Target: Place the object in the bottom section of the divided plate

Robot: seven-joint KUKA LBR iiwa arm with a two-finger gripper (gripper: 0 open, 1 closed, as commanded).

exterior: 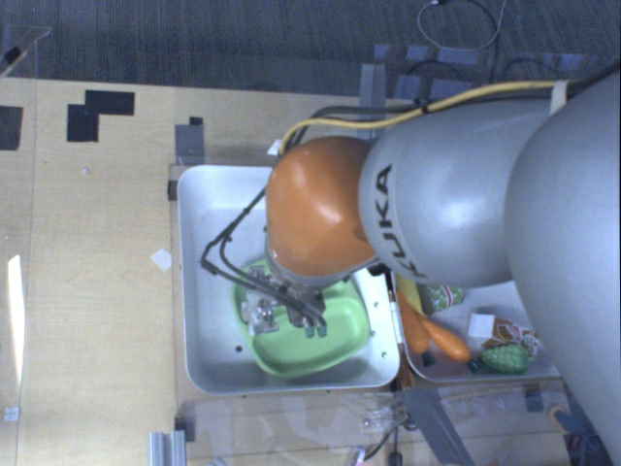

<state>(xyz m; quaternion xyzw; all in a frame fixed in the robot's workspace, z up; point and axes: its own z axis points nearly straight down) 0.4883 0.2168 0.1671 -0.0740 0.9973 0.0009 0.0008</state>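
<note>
A light green divided plate (330, 343) lies in the left white bin (209, 250), toward its near right part. The arm's orange wrist band covers the plate's far side. My gripper (286, 316) hangs directly over the plate's left and middle area, its metal parts low above the green surface. I cannot make out any object between its fingers. An orange carrot (441, 338) and a green textured item (505, 359) lie in the right bin.
The large grey arm covers most of the right bin (485, 375) and the right half of the view. A yellow item (408, 294) and a small white packet (482, 324) sit near the carrot. Black cables loop over the left bin's floor.
</note>
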